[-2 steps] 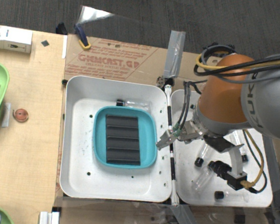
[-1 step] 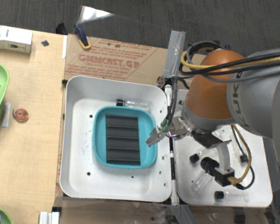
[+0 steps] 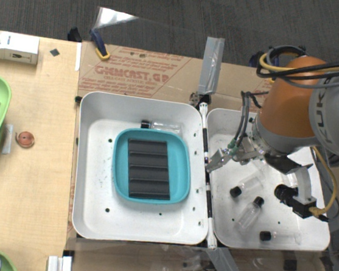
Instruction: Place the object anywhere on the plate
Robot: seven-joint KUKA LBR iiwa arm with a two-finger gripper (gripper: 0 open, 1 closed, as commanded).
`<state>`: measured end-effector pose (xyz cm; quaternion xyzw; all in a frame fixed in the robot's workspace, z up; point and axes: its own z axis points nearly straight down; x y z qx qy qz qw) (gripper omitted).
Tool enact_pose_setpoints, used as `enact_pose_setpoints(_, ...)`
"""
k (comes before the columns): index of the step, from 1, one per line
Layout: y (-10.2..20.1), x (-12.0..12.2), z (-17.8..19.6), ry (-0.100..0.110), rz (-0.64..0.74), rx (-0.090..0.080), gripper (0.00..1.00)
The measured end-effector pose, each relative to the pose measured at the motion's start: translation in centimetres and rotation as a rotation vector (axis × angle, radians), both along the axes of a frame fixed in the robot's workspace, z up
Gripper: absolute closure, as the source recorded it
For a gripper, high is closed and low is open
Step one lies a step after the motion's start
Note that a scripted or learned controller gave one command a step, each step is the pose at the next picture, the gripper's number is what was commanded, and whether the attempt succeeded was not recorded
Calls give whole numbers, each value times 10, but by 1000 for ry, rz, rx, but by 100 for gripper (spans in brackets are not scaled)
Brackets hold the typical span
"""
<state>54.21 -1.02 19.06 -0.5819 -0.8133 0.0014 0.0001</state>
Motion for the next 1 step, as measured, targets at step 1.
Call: enact_pose_setpoints(1, 5, 19, 51, 0, -68, 0, 0)
